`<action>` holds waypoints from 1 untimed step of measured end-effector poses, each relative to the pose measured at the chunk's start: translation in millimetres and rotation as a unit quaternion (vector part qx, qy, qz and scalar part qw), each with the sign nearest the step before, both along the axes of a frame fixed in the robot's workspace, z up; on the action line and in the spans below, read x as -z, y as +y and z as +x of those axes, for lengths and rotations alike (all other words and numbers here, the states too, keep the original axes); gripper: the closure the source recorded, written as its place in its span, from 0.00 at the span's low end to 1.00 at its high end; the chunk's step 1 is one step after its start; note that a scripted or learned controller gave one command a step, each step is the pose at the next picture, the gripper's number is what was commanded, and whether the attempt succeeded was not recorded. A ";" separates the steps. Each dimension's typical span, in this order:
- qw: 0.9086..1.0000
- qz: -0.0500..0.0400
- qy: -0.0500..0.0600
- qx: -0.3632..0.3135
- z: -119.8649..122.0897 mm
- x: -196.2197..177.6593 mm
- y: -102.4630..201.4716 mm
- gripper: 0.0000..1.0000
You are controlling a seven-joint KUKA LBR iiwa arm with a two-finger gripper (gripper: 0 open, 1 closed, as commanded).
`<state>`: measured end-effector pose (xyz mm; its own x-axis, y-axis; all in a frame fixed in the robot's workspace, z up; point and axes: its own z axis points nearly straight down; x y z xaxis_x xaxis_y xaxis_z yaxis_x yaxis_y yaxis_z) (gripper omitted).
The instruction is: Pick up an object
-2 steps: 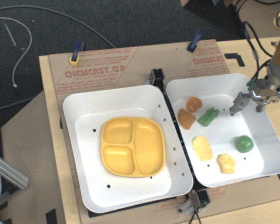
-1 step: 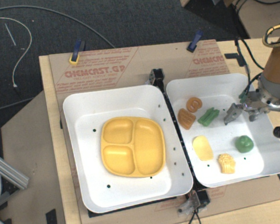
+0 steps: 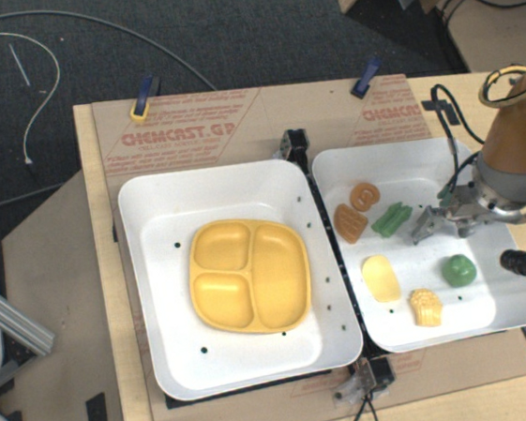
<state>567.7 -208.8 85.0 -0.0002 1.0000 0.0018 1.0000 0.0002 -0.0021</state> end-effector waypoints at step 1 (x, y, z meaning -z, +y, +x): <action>1.000 0.000 -0.001 0.000 1.0 -11.4 0.0 1.00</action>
